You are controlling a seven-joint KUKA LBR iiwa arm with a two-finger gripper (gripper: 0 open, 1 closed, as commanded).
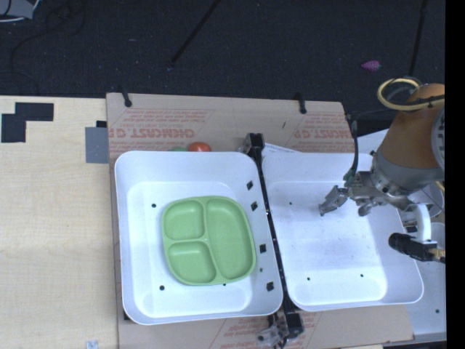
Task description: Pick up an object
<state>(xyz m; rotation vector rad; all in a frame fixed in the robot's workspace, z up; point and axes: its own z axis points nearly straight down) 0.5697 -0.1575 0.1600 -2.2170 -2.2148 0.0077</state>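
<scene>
The pale green three-compartment plastic plate [208, 240] lies flat in the left white bin [131, 195], well apart from the metal two-finger gripper [347, 203], fingers spread and empty, over the right bin [407, 286].

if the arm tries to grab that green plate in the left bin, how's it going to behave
The green plate looks like stiff molded plastic, so probably rigid and light. It lies flat with a low rim, so fingers may slip off. Pushed, it would likely slide, not roll.

Grey arm [407, 167] with orange band, metal hand [349, 201].
</scene>
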